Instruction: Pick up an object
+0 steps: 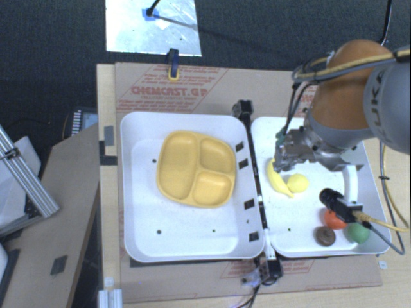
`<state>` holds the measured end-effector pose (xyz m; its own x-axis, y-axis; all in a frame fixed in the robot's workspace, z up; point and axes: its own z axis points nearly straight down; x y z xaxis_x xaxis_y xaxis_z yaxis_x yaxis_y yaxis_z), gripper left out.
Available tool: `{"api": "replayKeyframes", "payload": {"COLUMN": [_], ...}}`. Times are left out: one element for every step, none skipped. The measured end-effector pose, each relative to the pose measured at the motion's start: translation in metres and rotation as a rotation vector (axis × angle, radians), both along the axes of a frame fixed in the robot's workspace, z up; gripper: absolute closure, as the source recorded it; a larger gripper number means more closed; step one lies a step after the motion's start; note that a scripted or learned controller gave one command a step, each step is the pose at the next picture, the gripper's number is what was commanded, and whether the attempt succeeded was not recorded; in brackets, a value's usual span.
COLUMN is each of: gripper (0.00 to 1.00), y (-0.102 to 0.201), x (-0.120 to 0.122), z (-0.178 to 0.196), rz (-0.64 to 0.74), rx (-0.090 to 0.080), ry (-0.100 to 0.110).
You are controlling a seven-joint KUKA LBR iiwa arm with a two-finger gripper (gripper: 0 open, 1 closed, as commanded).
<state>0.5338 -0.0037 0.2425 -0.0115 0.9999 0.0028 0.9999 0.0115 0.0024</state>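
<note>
On the left of the worktop (pixel 106 191), a yellow divided plate (pixel 196 169) with three compartments lies near the middle of the left bin (pixel 138 236). A black divider strip (pixel 252 172) runs between the two white bins. Just past it, in the right bin (pixel 302 239), a yellow banana (pixel 278 181) lies near the bin's left wall, with a small yellow lemon-like fruit (pixel 297 183) touching its right side. My gripper (pixel 286 156) hangs directly above the banana's upper end, close over it; from this slanted view I cannot tell whether my fingers are apart or together, nor whether they touch the fruit. The banana and the round fruit both rest on the bin floor. To the right, my grey arm (pixel 359 101), with its orange band, reaches in over the bin. In the bin's lower right corner sit an orange-red object (pixel 332 220) partly covered by a black part, a brown round object (pixel 325 236) below it, and a green ball (pixel 358 232) beside them, all well apart from my gripper.
</note>
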Motion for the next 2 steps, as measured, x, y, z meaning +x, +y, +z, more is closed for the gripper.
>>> {"api": "replayKeyframes", "payload": {"gripper": [1.00,1.00], "y": [0.056,0.106], "x": [0.006,0.001], "z": [-0.015,-0.015], "rz": [-0.001,-0.001], "rx": [-0.001,0.000], "ry": [0.001,0.002]}}
